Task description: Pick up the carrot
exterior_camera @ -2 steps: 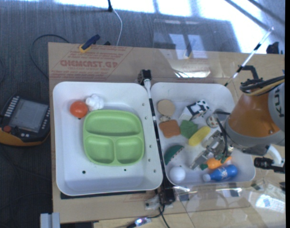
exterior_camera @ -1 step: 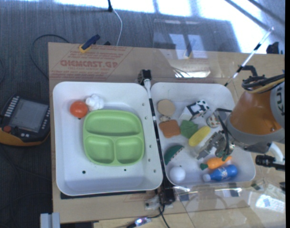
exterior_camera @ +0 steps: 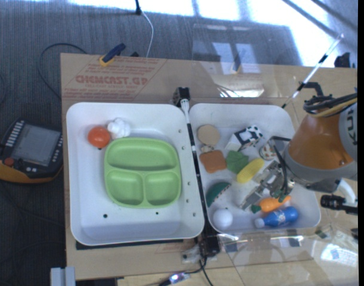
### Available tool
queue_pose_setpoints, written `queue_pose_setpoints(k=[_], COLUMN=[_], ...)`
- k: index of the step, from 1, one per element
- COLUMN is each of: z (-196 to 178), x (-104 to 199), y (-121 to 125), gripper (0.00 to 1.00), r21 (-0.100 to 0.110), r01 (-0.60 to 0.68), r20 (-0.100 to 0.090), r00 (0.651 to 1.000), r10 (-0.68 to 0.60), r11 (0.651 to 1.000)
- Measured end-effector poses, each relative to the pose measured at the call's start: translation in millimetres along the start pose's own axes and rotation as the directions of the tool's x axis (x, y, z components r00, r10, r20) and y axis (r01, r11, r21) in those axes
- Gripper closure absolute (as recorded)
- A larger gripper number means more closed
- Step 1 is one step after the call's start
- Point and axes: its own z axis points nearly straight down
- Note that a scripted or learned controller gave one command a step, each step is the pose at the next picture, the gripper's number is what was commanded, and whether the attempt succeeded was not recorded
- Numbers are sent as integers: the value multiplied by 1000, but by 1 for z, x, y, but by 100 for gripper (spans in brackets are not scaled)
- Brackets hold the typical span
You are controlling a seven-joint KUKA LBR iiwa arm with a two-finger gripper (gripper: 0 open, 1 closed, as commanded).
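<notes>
The arm reaches in from the right of the frame, and its gripper [exterior_camera: 260,193] is down inside the right bin [exterior_camera: 287,117], low in the lower right part of that bin. The carrot [exterior_camera: 271,204], a small orange piece, lies just below and right of the metal fingers, touching or nearly touching them. Whether the fingers are spread or closed cannot be told at this size, and nothing shows the carrot lifted or clamped between them.

Around the carrot the bin is crowded: a blue bottle-like toy [exterior_camera: 281,216] sits just below it, a yellow piece [exterior_camera: 249,170] and a green leaf shape [exterior_camera: 235,161] lie up and left of the gripper, and a white ball [exterior_camera: 222,218] rests toward the bin's lower left corner. The left bin [exterior_camera: 80,159] holds a green divided tray [exterior_camera: 143,171], with a red-orange ball [exterior_camera: 99,137] at its upper left.

As a judgement, the reach to the carrot looks done and the task stands at the grasp itself. Securing the carrot and raising it clear of the bin remain, and the neighbouring blue toy could be nudged or caught along with it
</notes>
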Motion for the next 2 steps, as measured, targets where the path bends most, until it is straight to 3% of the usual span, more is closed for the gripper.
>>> queue_pose_setpoints(k=[1, 2], z=[10, -1], x=[-4, -6], y=[-8, -5], gripper=[0, 100], r21=[2, -2], r01=[244, 242], r20=[-7, 4], r00=[970, 970], r10=[-244, -242], r11=[970, 970])
